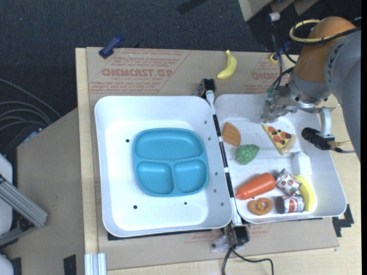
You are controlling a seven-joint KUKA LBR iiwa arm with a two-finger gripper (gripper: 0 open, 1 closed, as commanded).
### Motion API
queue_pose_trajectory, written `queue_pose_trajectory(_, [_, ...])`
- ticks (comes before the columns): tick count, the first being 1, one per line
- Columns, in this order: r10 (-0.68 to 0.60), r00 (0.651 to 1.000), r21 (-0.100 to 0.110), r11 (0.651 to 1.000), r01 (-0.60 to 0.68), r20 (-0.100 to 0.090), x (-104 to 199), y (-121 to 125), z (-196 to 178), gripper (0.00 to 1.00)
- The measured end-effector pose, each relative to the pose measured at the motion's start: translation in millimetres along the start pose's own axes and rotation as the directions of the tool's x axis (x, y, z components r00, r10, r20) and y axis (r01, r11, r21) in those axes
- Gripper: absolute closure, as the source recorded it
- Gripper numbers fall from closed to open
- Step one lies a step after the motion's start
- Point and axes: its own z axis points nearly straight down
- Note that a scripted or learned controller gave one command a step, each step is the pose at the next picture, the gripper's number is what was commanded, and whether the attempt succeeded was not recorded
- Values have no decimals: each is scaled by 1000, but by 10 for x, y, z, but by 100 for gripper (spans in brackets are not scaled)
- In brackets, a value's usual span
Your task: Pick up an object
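Pizza slice (279,137) lies in the right bin (330,179), just below the tool (275,109), which hangs low over the bin's far end; whether that tool is open or closed, I can't tell. Crowding nearby: a brown cookie (231,134), green lump (247,153), carrot (256,185), cans (287,182) and a banana (306,192). Left bin (109,153) carries a blue divided plate (170,160). Another banana (227,66) sits on the counter (149,73).
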Motion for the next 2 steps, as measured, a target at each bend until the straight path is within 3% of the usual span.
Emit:
queue_pose_trajectory(1, [0,1000,1,1000,0,0,1,-1,2,0])
queue_pose_trajectory(2, [1,1000,3,1000,-1,-3,174,-8,108,0])
